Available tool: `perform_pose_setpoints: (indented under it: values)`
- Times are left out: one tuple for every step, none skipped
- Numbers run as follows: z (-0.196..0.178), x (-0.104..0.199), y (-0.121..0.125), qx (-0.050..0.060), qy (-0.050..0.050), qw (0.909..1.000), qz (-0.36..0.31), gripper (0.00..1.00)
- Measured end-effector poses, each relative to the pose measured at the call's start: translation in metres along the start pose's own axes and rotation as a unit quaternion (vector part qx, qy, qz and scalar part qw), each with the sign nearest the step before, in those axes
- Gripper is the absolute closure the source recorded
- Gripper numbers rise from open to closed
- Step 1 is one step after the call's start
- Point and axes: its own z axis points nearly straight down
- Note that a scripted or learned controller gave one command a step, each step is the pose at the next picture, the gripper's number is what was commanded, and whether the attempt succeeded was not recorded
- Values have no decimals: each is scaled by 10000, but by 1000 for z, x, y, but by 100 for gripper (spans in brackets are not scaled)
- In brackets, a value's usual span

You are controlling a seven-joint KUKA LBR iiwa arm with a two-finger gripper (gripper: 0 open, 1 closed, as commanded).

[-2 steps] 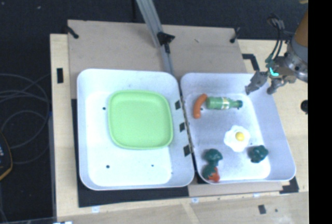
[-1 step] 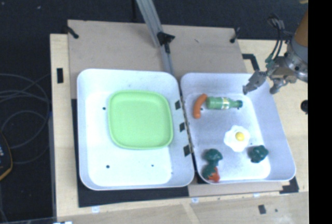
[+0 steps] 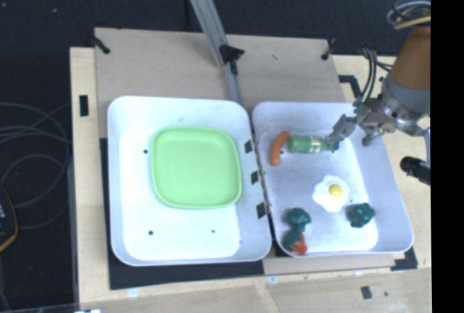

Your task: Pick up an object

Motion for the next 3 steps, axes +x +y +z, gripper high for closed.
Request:
perform_pose_setpoints:
  values:
    - [62,-3,3,0,-1,10000,2,0]
    - [96,-3,3,-13,-5,10000,1,0]
    - [83,-4,4,-36,-7,10000,4,100]
